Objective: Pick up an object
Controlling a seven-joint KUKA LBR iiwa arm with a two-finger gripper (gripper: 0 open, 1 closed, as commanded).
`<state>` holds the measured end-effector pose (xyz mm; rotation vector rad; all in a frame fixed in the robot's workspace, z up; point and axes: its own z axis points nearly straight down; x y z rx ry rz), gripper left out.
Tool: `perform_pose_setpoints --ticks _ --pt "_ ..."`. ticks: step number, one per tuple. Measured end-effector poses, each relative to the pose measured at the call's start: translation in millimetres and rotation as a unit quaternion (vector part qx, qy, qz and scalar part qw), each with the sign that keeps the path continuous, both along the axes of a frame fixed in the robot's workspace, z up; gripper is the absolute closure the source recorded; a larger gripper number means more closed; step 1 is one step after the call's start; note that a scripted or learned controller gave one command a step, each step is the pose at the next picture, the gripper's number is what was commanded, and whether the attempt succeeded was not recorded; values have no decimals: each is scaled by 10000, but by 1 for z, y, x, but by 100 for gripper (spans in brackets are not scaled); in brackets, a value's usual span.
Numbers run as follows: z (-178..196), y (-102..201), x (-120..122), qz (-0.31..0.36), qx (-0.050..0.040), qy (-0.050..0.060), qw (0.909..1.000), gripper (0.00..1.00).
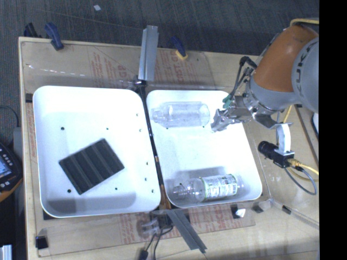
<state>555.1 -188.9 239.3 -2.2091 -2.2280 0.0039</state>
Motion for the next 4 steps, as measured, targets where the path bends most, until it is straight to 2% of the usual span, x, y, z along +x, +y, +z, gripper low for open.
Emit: perform_pose_setpoints --ticks 1,2,3,4 --pt "-16 -20 -23 -1091 -4 0 9940 0" --pt "-41 -10 -78 -2488 -5 12 9686 0" --pt "-31 -9 -77 -2462 -1 17 9692 100" --pt "-31 -9 -77 -2462 -3 17 9692 0"
